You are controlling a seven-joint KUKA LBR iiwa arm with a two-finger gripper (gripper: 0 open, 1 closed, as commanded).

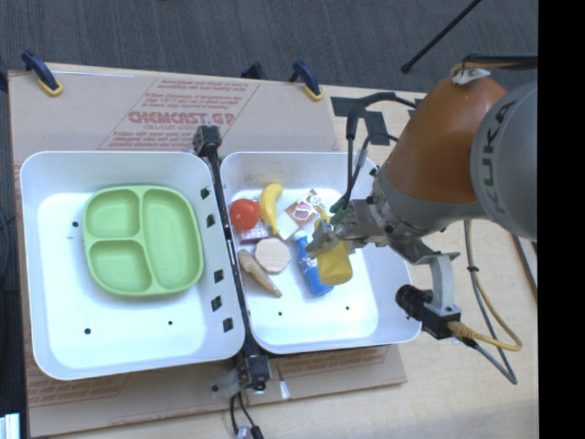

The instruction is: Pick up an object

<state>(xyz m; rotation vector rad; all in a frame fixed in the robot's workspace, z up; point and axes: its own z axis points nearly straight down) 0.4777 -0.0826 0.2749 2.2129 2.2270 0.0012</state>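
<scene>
While the gripper [322,238] is parked at the yellow block's [336,265] 11 o'clock, nothing's been lifted yet, finger state can't be told.

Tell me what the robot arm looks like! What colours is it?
The arm is big and rounded, grey with a wide orange band above the wrist. Dark letters spelling KUKA run along its grey shell. Black cables loop beside it, and a yellow-orange cable trails away across the bench. The gripper at its tip is small, dark and metallic.
</scene>
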